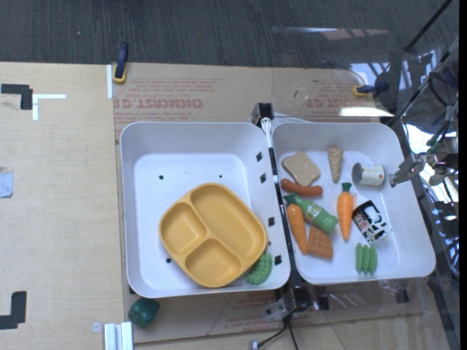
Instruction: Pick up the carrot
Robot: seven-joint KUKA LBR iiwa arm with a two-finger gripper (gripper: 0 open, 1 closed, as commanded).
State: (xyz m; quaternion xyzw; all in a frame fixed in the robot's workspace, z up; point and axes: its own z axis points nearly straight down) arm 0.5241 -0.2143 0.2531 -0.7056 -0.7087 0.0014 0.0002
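Observation:
Two orange carrots lie in the right bin (416, 254). One carrot (344, 208) sits upright in the picture near the bin's middle, green top pointing away. The other carrot (296, 227) lies close to the bin's left wall, beside a green bottle (319, 216). My gripper (401, 175) hangs at the bin's right rim, right of a small grey can (368, 173), well apart from both carrots. Nothing shows in its grasp.
The right bin also holds a bread slice (300, 168), a sausage (302, 189), a waffle (319, 244), pea pods (365, 259), a black-and-white packet (369, 221) and a tan wedge (335, 162). In the left bin (146, 159) rest a yellow divided plate (211, 233) and a green vegetable (260, 268).

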